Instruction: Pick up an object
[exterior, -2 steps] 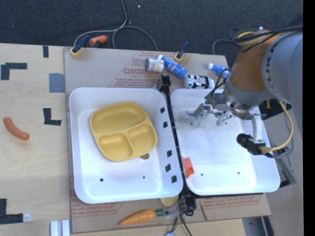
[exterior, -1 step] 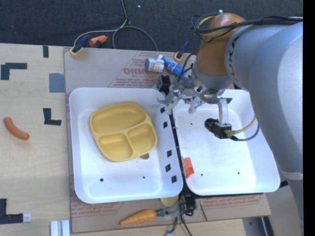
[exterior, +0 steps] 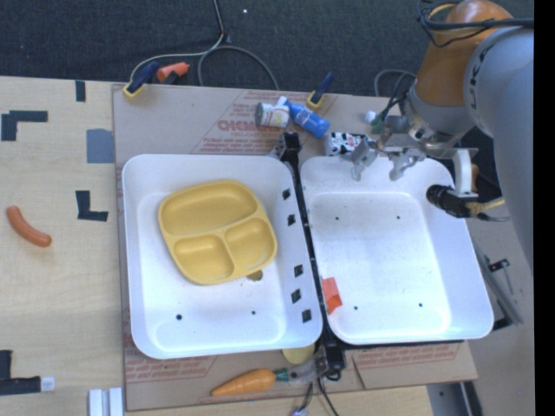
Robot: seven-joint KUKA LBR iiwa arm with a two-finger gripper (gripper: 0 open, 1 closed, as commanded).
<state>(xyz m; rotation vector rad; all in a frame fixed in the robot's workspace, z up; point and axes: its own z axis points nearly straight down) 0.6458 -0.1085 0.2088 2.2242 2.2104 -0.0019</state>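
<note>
A yellow divided plate (exterior: 217, 230) lies in the left bin (exterior: 143, 258), with a small brown thing (exterior: 253, 276) peeking out from under its near edge. My gripper (exterior: 379, 161) hangs over the far edge of the right bin (exterior: 451, 310). It is open, its two fingers (exterior: 357, 167) spread apart with nothing between them. A small orange piece (exterior: 330, 295) sits at the right bin's left wall.
Behind the bins lie a blue and white bottle (exterior: 295, 115) and a black-and-white spotted object (exterior: 345, 144). A carrot (exterior: 245, 382) rests in front of the bins and a sausage (exterior: 29, 226) on the wooden bench at far left. A clamp (exterior: 156, 74) grips the back edge.
</note>
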